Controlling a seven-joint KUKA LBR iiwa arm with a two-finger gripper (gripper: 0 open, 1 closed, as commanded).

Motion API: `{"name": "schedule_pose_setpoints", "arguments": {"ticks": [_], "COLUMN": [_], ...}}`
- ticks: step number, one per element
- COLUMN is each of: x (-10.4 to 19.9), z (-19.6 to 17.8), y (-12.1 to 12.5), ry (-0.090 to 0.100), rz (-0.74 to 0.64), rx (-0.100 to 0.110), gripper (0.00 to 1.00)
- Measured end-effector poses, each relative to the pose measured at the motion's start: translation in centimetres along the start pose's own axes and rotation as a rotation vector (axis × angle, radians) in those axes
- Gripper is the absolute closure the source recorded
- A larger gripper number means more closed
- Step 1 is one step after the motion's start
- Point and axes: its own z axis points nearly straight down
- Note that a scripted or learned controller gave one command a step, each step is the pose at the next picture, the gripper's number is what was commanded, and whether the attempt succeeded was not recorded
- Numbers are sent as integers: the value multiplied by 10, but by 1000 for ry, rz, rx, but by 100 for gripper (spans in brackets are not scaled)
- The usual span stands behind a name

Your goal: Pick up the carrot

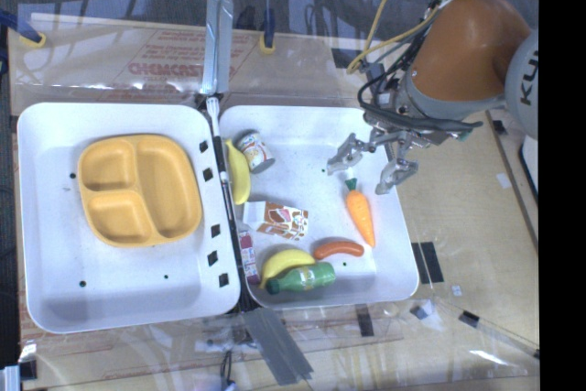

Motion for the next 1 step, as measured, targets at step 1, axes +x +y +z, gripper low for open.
{"name": "schedule_pose_setpoints", "arguments": {"ticks": [1], "x": [10], "z": [91], "y": [19], "ry": [-1], "rz": [-6], "rx": [0], "gripper": [0]}}
